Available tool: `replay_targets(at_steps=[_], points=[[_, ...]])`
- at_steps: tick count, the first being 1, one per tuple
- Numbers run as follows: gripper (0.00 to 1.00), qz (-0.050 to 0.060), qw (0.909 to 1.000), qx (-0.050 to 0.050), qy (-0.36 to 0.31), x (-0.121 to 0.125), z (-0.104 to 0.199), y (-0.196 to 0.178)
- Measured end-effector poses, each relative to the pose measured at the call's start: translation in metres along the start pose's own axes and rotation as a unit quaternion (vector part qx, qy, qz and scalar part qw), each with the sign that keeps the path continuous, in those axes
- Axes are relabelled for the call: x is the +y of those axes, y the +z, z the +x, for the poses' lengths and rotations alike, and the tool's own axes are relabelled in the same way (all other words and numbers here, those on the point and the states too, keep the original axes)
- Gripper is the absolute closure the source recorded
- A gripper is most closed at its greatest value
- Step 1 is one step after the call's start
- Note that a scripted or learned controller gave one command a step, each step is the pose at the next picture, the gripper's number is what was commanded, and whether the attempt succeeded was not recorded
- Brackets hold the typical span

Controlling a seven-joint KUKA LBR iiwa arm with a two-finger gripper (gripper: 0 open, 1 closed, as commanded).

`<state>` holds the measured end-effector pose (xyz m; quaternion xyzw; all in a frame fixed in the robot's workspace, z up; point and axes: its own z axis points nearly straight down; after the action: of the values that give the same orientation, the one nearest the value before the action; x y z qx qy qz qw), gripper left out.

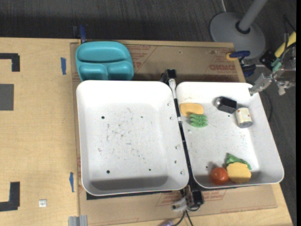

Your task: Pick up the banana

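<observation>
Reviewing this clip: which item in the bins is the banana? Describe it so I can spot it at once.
Look in the right bin, at its upper left by the divider between the bins. The banana is the short yellow piece lying just above a green ridged item, touching it. Its plain yellow sets it apart.

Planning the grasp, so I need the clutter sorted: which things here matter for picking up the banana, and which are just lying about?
For the job: banana, most likely the yellow piece near the divider; gripper; right bin.

Lying about: green toy; black block; silver can; tomato; yellow-and-green toy; left bin; teal tray.
</observation>
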<state>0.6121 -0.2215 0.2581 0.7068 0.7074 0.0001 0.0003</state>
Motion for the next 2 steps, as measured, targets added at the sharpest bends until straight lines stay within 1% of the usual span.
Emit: replay_targets(at_steps=[1,2], points=[[0.0,0.0,0.9953,0.0,0.097,-0.021,0.063,0.133],[0.0,0.0,0.9999,0.001,0.012,-0.054,0.111,0.172]])
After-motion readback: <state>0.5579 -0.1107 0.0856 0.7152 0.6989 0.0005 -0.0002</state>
